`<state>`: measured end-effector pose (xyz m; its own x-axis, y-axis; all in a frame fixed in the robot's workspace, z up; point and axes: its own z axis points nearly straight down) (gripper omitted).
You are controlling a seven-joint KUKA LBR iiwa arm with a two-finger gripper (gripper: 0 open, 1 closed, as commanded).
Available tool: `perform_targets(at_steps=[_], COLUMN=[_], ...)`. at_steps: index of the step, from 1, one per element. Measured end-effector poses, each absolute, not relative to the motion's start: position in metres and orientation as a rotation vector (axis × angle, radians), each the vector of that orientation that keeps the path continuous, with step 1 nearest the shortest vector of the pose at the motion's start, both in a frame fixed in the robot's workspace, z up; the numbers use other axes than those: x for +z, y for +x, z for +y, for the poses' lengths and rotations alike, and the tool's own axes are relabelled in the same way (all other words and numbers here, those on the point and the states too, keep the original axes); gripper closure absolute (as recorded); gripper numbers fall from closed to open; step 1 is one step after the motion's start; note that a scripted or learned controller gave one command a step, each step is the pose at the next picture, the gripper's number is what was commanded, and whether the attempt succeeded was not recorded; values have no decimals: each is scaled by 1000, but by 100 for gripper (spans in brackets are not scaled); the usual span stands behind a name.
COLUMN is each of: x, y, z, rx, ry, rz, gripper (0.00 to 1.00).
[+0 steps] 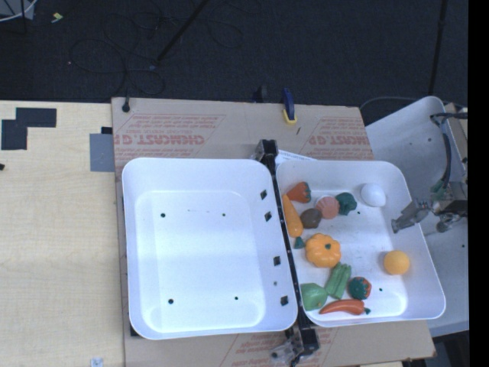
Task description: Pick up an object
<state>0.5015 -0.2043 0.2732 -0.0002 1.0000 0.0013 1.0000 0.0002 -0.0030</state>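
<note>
The right white bin (419, 205) holds several toy foods. Among them are a white egg (373, 195), an orange ball (396, 262), an orange pumpkin (323, 251), a long carrot (291, 216), a brown potato (311, 219), a green cucumber (338, 279) and a red chili (344, 306). My gripper (408, 217) hangs over the bin's right rim, right of the egg and above the orange ball. Nothing is seen in its grasp. The arm behind it is partly cut off at the right.
The left white bin (141, 205) sits beside the right one, with a black clip rail (276, 235) between them. Both rest on a cardboard sheet (191, 132) on the wooden bench. A white curved cover (412, 128) stands at the right.
</note>
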Motion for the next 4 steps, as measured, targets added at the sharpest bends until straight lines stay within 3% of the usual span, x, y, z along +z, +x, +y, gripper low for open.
perform_targets(at_steps=[1,2,3,4], x=[98,93,90,87], y=[519,624,593,546], z=[-183,-160,-111,-115], rx=[3,-5,9,6], ry=[-2212,-2220,-2237,-2221], rz=[-2220,-2230,-2228,-2216], gripper=[0,0,0,0])
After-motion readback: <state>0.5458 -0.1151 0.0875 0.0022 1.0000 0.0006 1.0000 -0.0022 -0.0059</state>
